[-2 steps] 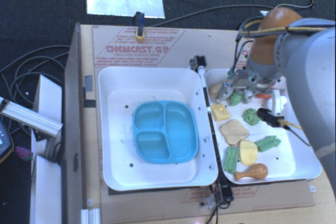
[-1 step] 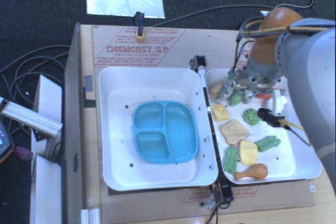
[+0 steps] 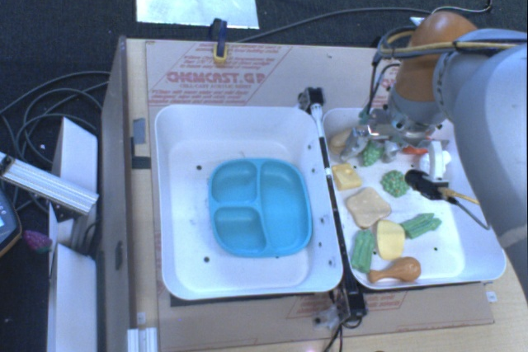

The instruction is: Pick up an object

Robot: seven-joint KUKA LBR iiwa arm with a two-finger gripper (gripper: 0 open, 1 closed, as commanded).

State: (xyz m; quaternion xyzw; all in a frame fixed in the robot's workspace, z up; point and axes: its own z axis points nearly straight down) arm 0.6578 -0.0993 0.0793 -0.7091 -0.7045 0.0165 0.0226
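The grey arm reaches in from the right, and its hand [image 3: 369, 138] sits low over the far left part of the right-hand shallow white bin [image 3: 483, 264]. Whether the hand is open or closed cannot be told from this angle. Just beneath it lies a small dark green toy vegetable [image 3: 371, 153], with a tan rounded toy piece [image 3: 337, 141] just to its left by the bin wall. Nearer in the same bin lie a yellow toy cheese wedge [image 3: 346, 176], a green toy broccoli head [image 3: 394, 182], a tan toy bread slice [image 3: 368, 206], a bunch of green toy beans [image 3: 421, 224], a pale yellow toy chunk [image 3: 390, 239], a green toy pod [image 3: 362, 250] and a brown toy drumstick [image 3: 394, 269]. The left-hand white bin [image 3: 177, 177] holds a blue divided plastic plate [image 3: 261, 206]. Both bins rest side by side on the cardboard-covered tabletop [image 3: 247, 74].
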